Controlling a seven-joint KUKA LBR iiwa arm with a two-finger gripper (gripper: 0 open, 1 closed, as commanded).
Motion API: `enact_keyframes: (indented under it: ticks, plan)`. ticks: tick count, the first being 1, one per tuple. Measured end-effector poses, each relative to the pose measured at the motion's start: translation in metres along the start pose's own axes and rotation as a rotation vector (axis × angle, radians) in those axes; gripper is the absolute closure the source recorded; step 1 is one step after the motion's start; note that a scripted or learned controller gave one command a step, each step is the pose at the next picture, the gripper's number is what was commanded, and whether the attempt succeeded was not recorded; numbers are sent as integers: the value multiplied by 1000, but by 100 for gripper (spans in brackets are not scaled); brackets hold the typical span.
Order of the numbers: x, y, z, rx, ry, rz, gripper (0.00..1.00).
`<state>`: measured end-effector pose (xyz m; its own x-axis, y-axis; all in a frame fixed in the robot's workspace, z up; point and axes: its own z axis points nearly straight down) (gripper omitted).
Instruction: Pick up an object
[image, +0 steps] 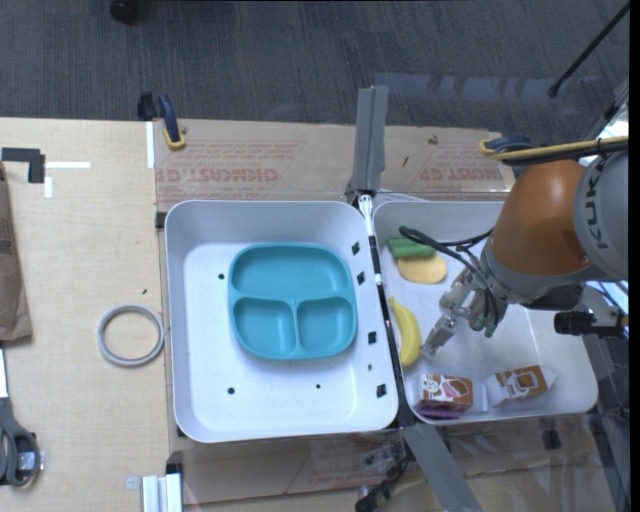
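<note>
We are looking down on a wooden bench (80, 250) bearing two white bins; in the right bin (560, 395) our gripper (438, 338) is hanging just right of the banana (406, 333), its tip almost touching it; the jaws are standing slightly parted, gripping nothing; a snack packet (446, 392) is lying just below them.

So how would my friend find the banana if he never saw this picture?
Look in the right-hand white bin, the one the robot arm reaches into. Along its left wall, just left of the claw, lies the banana. It is the only long, curved yellow thing; the other yellow piece above it is short and flat.
</note>
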<state>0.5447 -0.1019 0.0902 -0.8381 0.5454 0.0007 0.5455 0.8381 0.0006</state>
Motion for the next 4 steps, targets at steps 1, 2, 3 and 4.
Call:
enact_keyframes:
  ticks: [1, 2, 3, 4]
  plan:
    - [-63, -20, -1, 0, -2, -6, 0]
    - [-51, 18, -1, -1, -2, -478, 0]
    - [-52, 18, -10, -4, -5, -472, 100]
    - [22, -4, 0, 0, 2, -302, 100]
